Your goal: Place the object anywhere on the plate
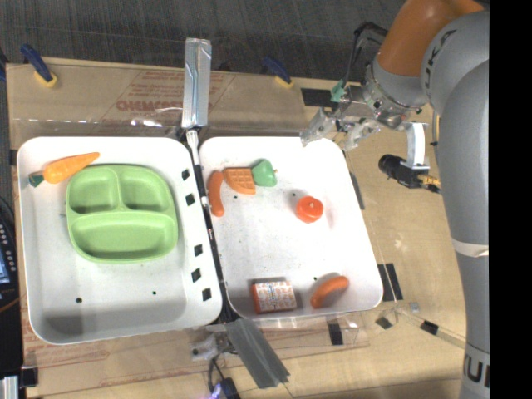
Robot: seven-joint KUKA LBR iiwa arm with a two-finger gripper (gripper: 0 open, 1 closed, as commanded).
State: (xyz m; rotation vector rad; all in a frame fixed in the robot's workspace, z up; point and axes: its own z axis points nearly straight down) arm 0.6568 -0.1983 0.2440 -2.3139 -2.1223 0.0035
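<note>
While nothing sits on the green plate [122, 213] in the left bin [50, 306], a toy carrot [69, 166] lies just beside its upper-left corner, touching or nearly so, and a careless drop there could land half on the rim and roll off. Moving right, the other bin [274, 248] holds the candidates: an orange sausage-like piece [215, 193] against the dividing wall, a waffle-like piece [240, 179] touching a green pepper [264, 173], a small orange round toy [309, 209], a little can [273, 294] and an orange oval [330, 290] along the lower edge. Which one counts as the object I can't say. The waffle and pepper crowd each other, so a grab there may catch both or nudge one away.

At the upper right, the gripper [337, 131] hovers over the bin's far corner, carrying nothing. Its fingers look spread, though they blur against the tabletop [407, 248]. The arm's lower body is cut off by the frame.
</note>
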